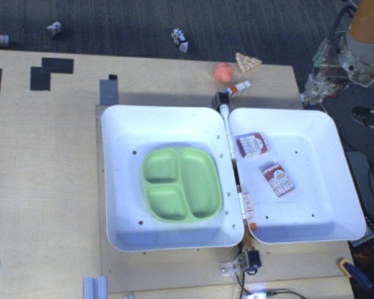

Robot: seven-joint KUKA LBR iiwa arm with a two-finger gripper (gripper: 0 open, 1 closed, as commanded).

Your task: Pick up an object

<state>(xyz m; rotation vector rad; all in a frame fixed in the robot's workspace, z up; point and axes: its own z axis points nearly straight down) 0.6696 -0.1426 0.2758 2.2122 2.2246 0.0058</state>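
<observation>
Two small red and white packets lie flat in the right bin (311, 167), one (252, 144) near its upper left corner and the other (278, 179) closer to the middle. My gripper (319, 87) hangs beyond the right bin's far right corner, above the bench edge, well apart from both packets. Nothing shows in its grasp. The orange band of the arm (368, 17) sits at the top right.
A green divided plate (181, 184) fills the middle of the left bin (121, 167). Behind the bins on the bench lie an orange ball (223, 73), a toy pizza slice (248, 62) and a small red-tipped piece (238, 88). Small bits are scattered on the dark floor beyond.
</observation>
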